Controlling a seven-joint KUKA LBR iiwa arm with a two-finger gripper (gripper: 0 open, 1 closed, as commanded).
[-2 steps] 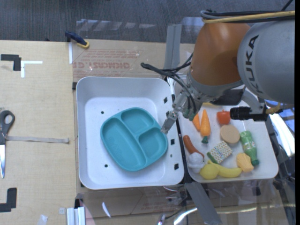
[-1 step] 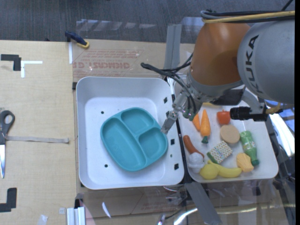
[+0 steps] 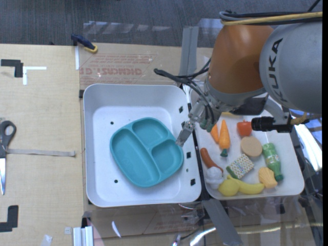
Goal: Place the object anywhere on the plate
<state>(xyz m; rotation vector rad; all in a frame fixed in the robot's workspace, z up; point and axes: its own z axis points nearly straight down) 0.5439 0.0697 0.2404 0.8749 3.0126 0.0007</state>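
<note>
From where I stand, the gripper hangs over the dividing wall between the two bins, its tip just at the right edge of the blue plate in the left bin; whether it is released or clenched on anything I cannot tell, since the tip is small and blurred from here. The likely objects lie in the right bin: a carrot just beside the arm, a red block, a round biscuit, a green bottle, a banana and a sausage. The plate carries nothing I can make out, so the task looks undone. To do this step well, I would say the arm should settle squarely over one chosen piece, the carrot being nearest, grip it along its narrow width, lift clear of the wall, then release over one of the plate's compartments rather than its rim
</note>
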